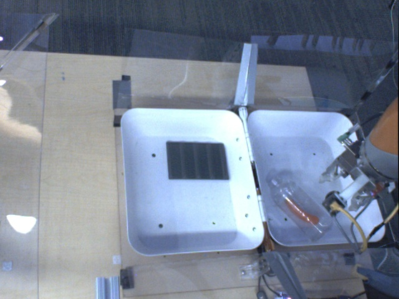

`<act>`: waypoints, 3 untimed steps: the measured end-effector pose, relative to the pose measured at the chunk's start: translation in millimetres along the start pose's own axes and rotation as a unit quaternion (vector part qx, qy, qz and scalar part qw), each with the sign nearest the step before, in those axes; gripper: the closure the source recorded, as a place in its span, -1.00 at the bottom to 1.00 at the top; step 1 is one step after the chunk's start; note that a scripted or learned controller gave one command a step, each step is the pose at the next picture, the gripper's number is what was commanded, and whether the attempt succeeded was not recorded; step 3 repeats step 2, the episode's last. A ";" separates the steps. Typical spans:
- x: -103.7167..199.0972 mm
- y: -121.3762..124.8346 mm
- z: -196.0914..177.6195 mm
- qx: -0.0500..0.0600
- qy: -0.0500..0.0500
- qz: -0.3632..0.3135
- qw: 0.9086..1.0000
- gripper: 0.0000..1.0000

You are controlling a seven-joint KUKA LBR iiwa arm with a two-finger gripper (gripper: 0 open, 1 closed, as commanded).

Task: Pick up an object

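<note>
In the right bin (pixel 293 129), near its front wall, a clear plastic bottle (pixel 298 208) with an orange piece inside lies on its side. Gripper (pixel 340 185) hangs just right of it at the bin's right edge; finger state cannot be told. Left bin (pixel 143 167) holds a dark ribbed pad (pixel 197 161).

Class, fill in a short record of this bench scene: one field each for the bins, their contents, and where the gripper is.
left bin: shallow white bin with a dark ribbed rectangular pad lying flat in it
right bin: shallow white bin holding a clear plastic tube with an orange-red core, lying at a slant
gripper: two-finger gripper over the right bin's right side, beside the tube, apart from it
</note>
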State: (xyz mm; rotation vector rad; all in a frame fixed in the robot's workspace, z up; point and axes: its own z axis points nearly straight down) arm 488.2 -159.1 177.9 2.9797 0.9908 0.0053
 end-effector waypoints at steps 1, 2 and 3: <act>42.1 -41.4 86.8 -0.014 0.005 -0.065 0.998 -1.00; 45.8 -41.0 75.0 -0.014 0.008 -0.066 0.998 1.00; 45.8 -41.0 75.0 -0.014 0.008 -0.066 0.998 1.00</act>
